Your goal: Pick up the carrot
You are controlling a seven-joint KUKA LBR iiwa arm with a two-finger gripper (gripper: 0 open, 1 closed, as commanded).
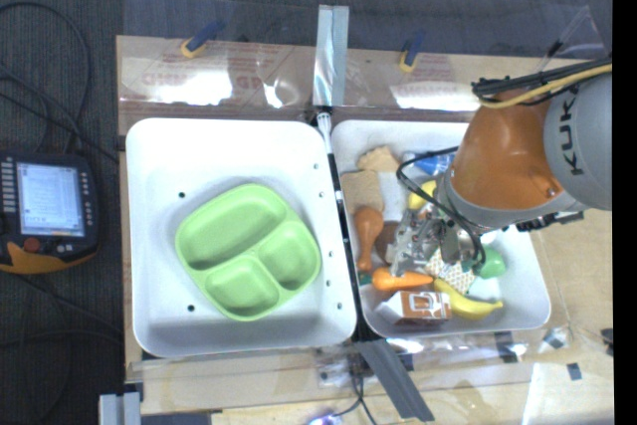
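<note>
1. The carrot (396,281) lies in the right bin (528,309), near its front left corner, a short orange piece lying nearly flat with its length running left to right. It sits just above a brown packet (423,306) and beside a banana (468,299).

2. The hand (426,249) hangs over the crowded middle of that bin, just above and a little right of the carrot. How far it is open, and whether anything is in it, I cannot tell from this slanted view; the metal parts blur into the clutter below.

3. To do this step well, the hand should probably shift toward the bin's left wall and front, so that it centres over the carrot's middle and not its right end.

4. Turn the wrist so the closing line crosses the carrot's short width; closing along its length would likely push it away.

5. Mind the neighbours. The brown drumstick-shaped toy (368,232) stands close on the left, and the banana and packet touch or nearly touch the carrot, so a wide approach may catch one of them.

6. Descend straight and low, since the carrot lies flat on the bin floor and a shallow close would slip over its rounded top.

7. Lift slowly and check that orange shows in the grip before moving off; the green tray (249,249) in the left bin (159,174) plays no part.
</note>
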